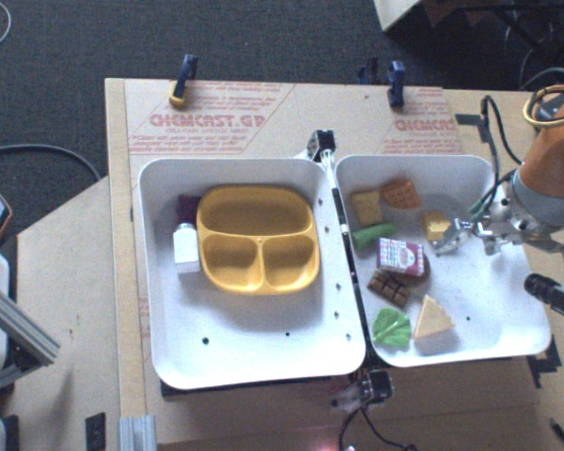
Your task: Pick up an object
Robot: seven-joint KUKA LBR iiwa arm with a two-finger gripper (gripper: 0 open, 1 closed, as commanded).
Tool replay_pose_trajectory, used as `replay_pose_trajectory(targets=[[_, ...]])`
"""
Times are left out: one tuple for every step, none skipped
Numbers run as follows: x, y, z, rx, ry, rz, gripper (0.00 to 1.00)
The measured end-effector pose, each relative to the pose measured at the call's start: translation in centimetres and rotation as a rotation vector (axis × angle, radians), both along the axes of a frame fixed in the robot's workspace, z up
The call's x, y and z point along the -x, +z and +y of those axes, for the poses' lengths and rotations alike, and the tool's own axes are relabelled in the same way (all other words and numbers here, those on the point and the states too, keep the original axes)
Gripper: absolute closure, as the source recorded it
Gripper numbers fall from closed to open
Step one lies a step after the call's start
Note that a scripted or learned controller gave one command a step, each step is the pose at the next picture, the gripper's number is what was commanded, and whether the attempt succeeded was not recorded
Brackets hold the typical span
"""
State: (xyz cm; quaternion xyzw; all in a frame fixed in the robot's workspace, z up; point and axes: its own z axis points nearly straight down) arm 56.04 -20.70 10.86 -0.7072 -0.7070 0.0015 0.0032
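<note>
The counter (132, 252) carries two white bins side by side. The left bin (160, 346) holds a yellow tray (257, 239) with three compartments; a small white bottle (186, 248) stands just beside the tray's left edge, and a dark purple thing (187, 205) lies just beyond the bottle, partly hidden by the tray. The right bin (508, 318) holds a scatter of toy foods. At the far side lie a tan slab (365, 206) and, right of it, an orange waffle-like piece (400, 194). A green pepper (372, 235) lies nearer, touching the slab's near edge. Toward the middle sits a pink-and-white carton (400, 256), with a chocolate bar (389, 288) just beside it on the near side. At the near edge are a green leaf (391, 328) and a cheese wedge (432, 322), almost touching. The arm (545, 195) reaches in from the right, and its hand (462, 228) sits low over the bin, right beside a small yellow block (437, 225). Whether the hand is open or closed, and whether it has hold of the block, cannot be made out.
</note>
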Motion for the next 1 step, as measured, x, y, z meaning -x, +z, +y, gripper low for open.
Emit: replay_pose_trajectory(targets=[[0.06, -2.56, 0.10, 0.000, 0.000, -0.001, 0.00]])
